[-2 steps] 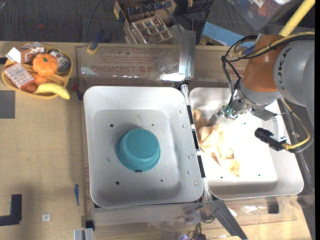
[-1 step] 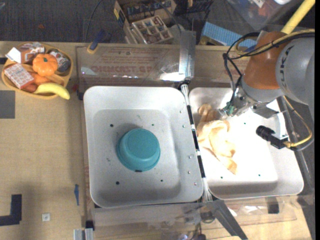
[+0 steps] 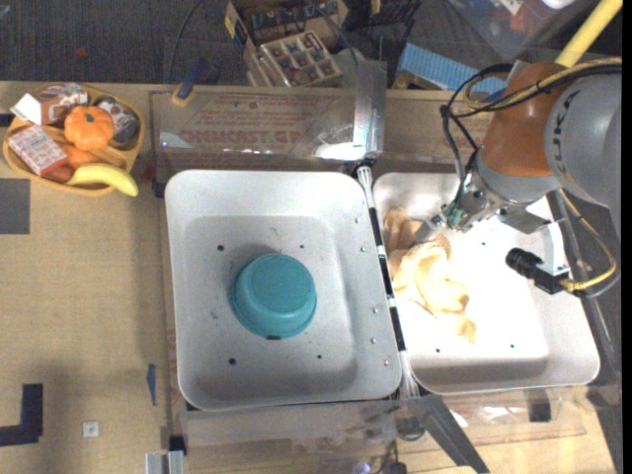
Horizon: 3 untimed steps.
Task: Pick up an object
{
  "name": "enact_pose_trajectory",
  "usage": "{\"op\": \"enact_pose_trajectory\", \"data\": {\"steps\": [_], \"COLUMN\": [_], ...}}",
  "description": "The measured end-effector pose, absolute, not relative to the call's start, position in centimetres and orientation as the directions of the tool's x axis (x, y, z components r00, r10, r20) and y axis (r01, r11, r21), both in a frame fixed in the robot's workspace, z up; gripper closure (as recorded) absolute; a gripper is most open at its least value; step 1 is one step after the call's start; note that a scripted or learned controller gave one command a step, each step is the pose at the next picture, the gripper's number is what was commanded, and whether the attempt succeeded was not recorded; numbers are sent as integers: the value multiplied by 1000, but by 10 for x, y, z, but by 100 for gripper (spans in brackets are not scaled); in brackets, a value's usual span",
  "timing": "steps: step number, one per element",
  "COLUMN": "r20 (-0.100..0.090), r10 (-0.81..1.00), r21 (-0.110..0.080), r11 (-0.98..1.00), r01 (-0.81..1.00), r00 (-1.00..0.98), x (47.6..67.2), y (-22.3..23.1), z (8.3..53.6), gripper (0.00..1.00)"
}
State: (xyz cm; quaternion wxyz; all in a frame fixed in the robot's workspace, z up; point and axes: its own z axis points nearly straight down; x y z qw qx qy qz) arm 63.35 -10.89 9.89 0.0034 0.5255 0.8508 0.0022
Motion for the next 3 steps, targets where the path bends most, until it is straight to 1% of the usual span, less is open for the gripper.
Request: {"op": "enact_pose_trajectory", "data": {"steps": [1,2,3], "r20": [-9,-6,-4], "r10": [894,894,758], "r21": [12,14,3], "r11": [449,447,652], "r01": [893,894,758], "r00": [-449,-447,-652], "x": [614,616,669], "y": [-103,-103,-50], "z": [90,98,183], "gripper": [0,100,100]}}
